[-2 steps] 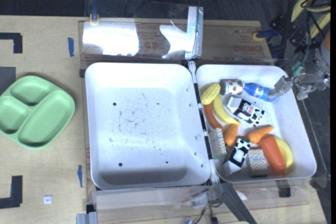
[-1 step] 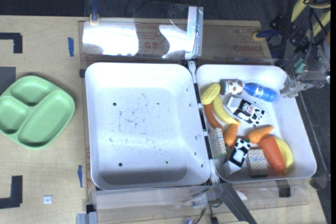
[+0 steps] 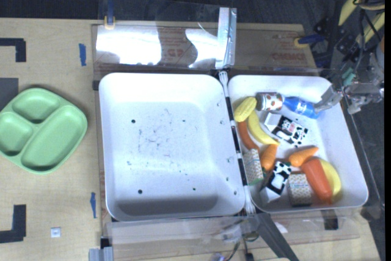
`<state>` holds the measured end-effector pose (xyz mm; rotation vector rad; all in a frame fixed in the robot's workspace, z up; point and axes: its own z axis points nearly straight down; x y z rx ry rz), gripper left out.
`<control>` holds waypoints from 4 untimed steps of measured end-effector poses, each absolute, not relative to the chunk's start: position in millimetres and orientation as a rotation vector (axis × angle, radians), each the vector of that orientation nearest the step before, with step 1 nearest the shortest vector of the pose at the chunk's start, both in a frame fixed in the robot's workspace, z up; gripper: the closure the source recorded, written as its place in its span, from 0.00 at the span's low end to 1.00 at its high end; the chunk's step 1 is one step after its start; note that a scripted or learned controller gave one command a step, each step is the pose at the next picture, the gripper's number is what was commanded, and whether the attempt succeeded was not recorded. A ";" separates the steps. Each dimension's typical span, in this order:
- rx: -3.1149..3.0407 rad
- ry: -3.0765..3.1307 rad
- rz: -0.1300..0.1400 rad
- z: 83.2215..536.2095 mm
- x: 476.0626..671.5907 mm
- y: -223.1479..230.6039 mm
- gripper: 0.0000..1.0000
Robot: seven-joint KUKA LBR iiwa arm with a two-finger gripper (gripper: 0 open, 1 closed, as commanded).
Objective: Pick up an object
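the green tray sits on the bench well left of the left bin, and that bin's floor is bare. everything worth picking is crowded in the right bin: just right of the bin divider lie a banana and a carrot side by side, then a small can, a checkered card, another checkered block lower down, an orange piece, a blue bottle near the far wall, and a red pepper lying against a second yellow fruit at the near right.

the risk, as i judge it, comes from the crowding. the pieces touch or overlap, so a descent onto one could land a finger on its neighbour, push the pile aside, or close on two things and drop both. the rounded fruit and the bottle look likely to roll or slip out of a pinch. anything taken close to the bin wall could put a finger on the rim.

the gripper hangs over the right bin's far right corner, just right of the blue bottle. nothing shows between its fingers; how wide they stand i cannot tell, since the wrist is small and partly cluttered by cables.
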<state>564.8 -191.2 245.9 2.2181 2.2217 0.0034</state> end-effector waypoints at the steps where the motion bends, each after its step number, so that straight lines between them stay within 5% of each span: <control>1: 1.904 2.499 0.001 161.9 495.8 -177.6 0.00; 2: 1.951 2.448 0.009 100.8 507.1 -198.3 0.00; 3: 1.956 2.444 0.010 109.8 506.7 -199.5 1.00; 4: 2.239 2.201 0.001 113.0 526.6 -167.6 1.00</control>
